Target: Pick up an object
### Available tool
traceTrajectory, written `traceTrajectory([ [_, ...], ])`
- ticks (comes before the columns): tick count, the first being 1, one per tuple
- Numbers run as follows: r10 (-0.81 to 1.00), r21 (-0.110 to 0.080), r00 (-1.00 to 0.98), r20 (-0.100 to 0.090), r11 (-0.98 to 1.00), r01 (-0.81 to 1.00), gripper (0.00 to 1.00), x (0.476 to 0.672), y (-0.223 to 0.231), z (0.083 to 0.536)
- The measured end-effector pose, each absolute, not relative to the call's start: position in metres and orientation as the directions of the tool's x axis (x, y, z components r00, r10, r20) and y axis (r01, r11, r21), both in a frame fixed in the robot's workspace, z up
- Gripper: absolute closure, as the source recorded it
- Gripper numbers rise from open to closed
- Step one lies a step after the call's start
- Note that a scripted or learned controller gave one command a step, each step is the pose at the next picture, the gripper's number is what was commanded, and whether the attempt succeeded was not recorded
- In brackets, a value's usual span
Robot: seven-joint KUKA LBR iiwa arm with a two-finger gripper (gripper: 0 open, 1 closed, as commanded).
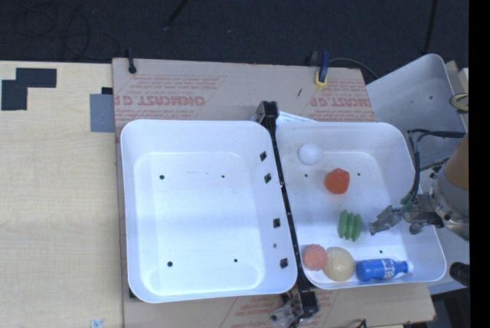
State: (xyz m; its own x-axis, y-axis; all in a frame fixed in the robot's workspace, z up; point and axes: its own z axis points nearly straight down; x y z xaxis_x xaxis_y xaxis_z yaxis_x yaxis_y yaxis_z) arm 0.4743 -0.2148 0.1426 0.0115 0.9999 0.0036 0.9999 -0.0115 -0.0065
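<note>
A: Dark floor behind, pale wood tabletop (pixel 53 188) with a cardboard sheet (pixel 230 93) under two white bins. Left bin (pixel 134 165) has nothing in it that I can see. Right bin (pixel 383 139) carries everything.

B: List them.

A: White ball (pixel 310 153) toward the bin's far edge. Red-orange lump (pixel 337 181) near the middle. Green ridged piece (pixel 350 225) nearer the front. Along the front edge: pink ball (pixel 314 256), cream ball (pixel 338 264) touching it, blue bottle (pixel 383 269) lying on its side toward the front right corner.

B: Tool?

A: Tool (pixel 390 218) reaches in over the bin's right edge, low, between the green piece and the right wall. Nothing between its fingers. Too small and blurred to say whether they are apart or together, so I can't tell.

B: Contact with anything?

A: None visible. Green piece is near, just to its left, with a gap. Bottle sits below it in the view, also apart.

B: Progress?

A: Early, I'd judge. All six things lie on the bin floor, none lifted. Approach looks partly done; grasp and lift both remain.

B: Target?

A: Unclear. Green piece or bottle are the closest candidates, but that's a guess from position.

B: Risk?

A: Bottle is round and may roll; the touching balls are crowded.
</note>
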Motion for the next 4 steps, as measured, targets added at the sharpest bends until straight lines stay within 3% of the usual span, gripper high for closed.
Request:
traceTrajectory([
  [4, 1.0, -0.006, 0.011, 0.004, -0.011, 1.0, 0.0, 0.4743, -0.2148, 0.1426],
])
